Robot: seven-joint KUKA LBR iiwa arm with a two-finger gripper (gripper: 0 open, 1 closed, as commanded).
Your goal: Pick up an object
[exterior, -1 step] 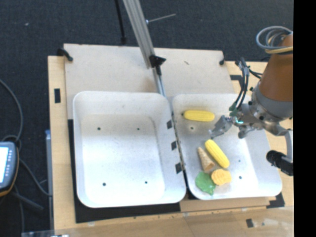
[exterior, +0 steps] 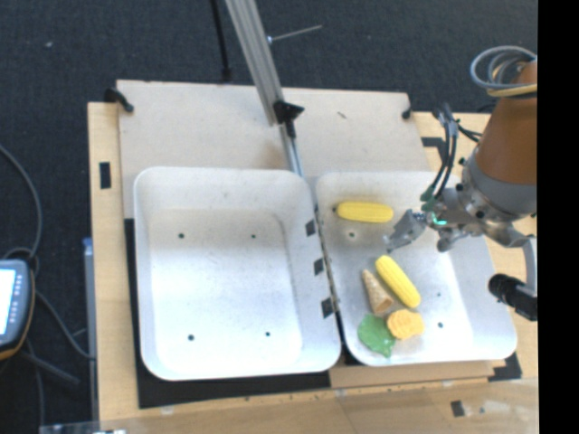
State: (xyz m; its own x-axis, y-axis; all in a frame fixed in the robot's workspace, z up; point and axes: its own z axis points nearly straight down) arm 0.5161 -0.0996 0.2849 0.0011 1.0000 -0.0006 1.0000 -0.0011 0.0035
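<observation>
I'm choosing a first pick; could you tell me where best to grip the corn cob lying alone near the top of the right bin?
Grip the lone corn cob across its middle, from straight above. It lies flat, long axis left to right, with bare floor of the right bin on both long sides.

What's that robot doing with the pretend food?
The robot arm reaches in over the right bin, and its gripper hangs above the toys with nothing between its fingers. In that bin lie a corn cob near the top, another corn cob, a tan cone, an orange piece and a green piece. Nothing has been picked up yet.
</observation>
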